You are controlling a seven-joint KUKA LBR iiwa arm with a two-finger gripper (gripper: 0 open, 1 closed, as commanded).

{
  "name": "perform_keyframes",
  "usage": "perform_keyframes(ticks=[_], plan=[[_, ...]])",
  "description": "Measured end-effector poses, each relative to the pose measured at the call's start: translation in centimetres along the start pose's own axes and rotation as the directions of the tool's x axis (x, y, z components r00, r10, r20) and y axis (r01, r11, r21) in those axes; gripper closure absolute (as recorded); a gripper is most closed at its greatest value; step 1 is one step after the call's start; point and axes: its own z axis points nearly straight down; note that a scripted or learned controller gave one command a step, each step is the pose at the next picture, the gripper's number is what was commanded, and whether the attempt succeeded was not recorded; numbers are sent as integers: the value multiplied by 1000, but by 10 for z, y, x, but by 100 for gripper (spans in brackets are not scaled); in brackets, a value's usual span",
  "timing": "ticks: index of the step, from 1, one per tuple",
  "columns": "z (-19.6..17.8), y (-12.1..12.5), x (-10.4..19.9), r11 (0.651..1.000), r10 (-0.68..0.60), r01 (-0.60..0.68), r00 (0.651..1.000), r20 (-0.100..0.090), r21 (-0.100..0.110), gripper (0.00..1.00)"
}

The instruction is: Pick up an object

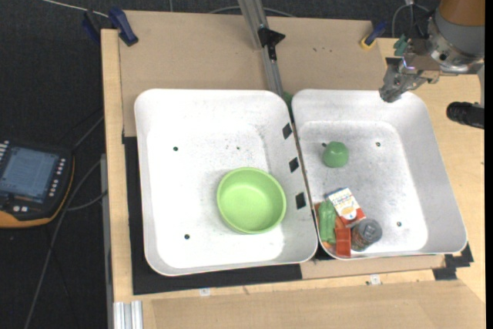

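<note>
My gripper [390,91] hangs over the far right rim of the right bin [420,166], well above and behind the objects. A small green round object [335,155] sits near the middle of that bin. In its front corner lie an orange and white carton [343,204], a green and red packet [333,228] and a grey round lid-like object [367,233]. A light green bowl [251,200] rests in the front right part of the left bin [177,158]. Nothing shows between the fingers.
A metal pole [250,4] slants from the top down to the gap between the bins. Blue clamps [123,27] hold the board's far corners. A handheld pendant [31,181] lies on the floor at left.
</note>
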Motion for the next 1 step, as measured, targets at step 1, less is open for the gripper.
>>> perform_keyframes(ticks=[1], plan=[[1, 0, 62, 1000, -5, 5, 1000, -2, 4, 100]])
